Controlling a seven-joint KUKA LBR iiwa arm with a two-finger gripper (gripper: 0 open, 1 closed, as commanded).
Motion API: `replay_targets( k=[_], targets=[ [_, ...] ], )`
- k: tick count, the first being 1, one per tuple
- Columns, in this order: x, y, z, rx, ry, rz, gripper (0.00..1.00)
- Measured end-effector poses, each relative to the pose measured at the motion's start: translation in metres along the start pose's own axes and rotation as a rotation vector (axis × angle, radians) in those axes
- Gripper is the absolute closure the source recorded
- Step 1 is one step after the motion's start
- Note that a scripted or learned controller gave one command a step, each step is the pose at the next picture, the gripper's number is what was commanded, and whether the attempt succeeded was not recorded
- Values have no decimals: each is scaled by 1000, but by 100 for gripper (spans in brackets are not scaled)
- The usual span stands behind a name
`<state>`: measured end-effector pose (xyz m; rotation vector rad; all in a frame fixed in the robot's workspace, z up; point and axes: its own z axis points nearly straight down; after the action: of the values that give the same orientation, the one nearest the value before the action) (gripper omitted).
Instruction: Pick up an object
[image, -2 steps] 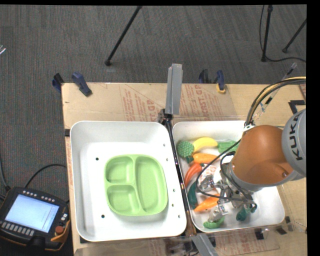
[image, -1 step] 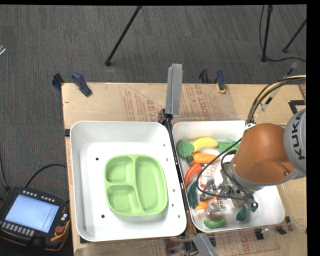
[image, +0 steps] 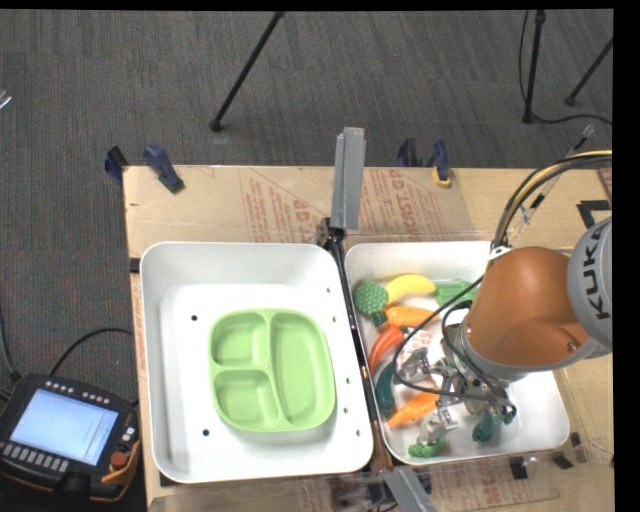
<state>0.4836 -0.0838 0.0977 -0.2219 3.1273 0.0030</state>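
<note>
The toy foods lay heaped in the right bin (image: 556, 420), crowded toward its left half. One yellow banana (image: 410, 288) lay near the bin's far side, with one green bumpy fruit (image: 371, 297) just beside its left end. Three orange carrot-like pieces could be counted: one (image: 412, 316) below the banana, one (image: 383, 346) slanting along the bin's left wall, and one (image: 414, 408) lower down near the tool. A dark green piece (image: 385, 392) lay against the left wall beside that lower carrot, a small green piece (image: 427, 449) lay at the near edge, another dark green piece (image: 487, 427) sat to the right of the tool, and a green piece (image: 456, 291) showed beside the banana's right end. The pile was too tangled to count more surely.

The tool (image: 462, 398) was low in the right bin, among the pieces, under the arm's orange band (image: 520, 310). Whether it was open or closed, and whether it had anything, could not be told, because the arm hid it from above.

The left bin (image: 170, 280) held one light green divided plate (image: 271, 370) with three compartments. The two bins sat side by side on the cardboard-covered worktop (image: 250, 200). One teach pendant (image: 65, 430) rested on the floor at the lower left.
</note>
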Motion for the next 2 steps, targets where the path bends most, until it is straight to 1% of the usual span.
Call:
replay_targets(
  k=[1,2],
  targets=[
    [-1,-13,9,2,0,0,0],
    [1,-5,8,3,-6,-5,0]
  ],
)
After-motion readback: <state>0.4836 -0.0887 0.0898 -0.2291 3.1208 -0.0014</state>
